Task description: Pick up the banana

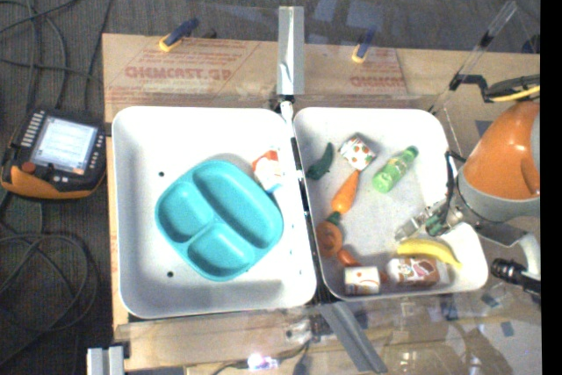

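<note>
The yellow banana [428, 252] lies in the right bin [307, 189] near its front right corner, curved side up, just behind a brown packet [413, 272]. My gripper [427, 224] hangs at the end of the grey and orange arm [502, 167], directly behind the banana and very close to it. The banana's whole length shows, and it rests on the bin floor. From this angle the metal tip of the gripper is small and cluttered.
The right bin also holds a carrot [345, 191], a green bottle [394, 169], a red-and-white cube [356, 152], a dark green piece [322, 161], a brown round item [329, 234] and a white box [361, 279]. In the left bin sit a teal divided tray [219, 215] and a red-and-white item [268, 169].
</note>
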`<state>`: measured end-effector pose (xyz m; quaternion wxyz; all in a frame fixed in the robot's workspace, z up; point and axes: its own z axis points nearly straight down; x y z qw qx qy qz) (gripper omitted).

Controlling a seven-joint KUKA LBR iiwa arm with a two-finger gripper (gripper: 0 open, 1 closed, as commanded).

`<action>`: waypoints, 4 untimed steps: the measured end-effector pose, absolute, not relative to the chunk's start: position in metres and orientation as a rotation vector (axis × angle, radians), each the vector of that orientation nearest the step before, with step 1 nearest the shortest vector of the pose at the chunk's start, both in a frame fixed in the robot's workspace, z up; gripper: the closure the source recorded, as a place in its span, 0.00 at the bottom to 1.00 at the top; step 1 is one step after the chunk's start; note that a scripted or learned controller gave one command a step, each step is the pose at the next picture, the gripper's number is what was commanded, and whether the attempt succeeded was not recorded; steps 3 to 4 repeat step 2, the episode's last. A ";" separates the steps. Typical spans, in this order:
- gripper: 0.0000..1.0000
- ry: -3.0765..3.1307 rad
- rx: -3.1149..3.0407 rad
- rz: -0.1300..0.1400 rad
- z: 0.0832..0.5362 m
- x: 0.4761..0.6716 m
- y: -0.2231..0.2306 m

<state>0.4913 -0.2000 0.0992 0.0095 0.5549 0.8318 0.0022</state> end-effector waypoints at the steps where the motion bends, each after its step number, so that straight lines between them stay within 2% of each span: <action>1: 0.00 2.598 1.733 0.007 0.099 0.491 -0.200; 2: 0.00 2.391 2.034 0.029 0.092 0.493 -0.213; 4: 0.00 2.391 2.034 0.029 0.092 0.493 -0.213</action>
